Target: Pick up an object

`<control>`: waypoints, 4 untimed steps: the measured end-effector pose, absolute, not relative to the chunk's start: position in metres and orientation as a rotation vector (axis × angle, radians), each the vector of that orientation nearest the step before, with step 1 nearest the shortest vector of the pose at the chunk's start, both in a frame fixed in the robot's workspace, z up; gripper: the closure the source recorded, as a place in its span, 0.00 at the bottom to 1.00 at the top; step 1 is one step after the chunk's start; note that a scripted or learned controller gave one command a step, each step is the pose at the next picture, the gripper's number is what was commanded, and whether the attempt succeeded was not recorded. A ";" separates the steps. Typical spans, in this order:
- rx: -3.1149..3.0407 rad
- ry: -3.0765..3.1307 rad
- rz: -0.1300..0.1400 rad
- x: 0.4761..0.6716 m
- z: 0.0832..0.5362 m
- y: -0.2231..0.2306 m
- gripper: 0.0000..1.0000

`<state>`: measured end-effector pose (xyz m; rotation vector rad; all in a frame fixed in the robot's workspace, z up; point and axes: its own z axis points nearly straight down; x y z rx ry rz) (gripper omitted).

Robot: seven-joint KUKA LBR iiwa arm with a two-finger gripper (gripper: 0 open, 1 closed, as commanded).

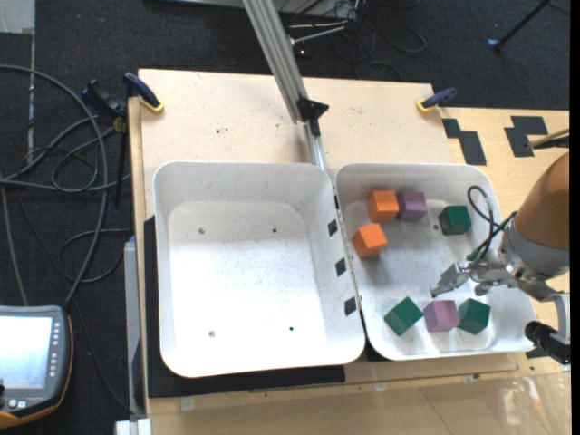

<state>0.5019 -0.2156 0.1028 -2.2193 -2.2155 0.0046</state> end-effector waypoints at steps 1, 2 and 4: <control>-2.223 -2.223 -0.001 0.505 0.116 -0.216 1.00; -2.223 -2.230 -0.005 0.506 0.179 -0.212 1.00; -2.214 -2.233 -0.004 0.519 0.218 -0.160 1.00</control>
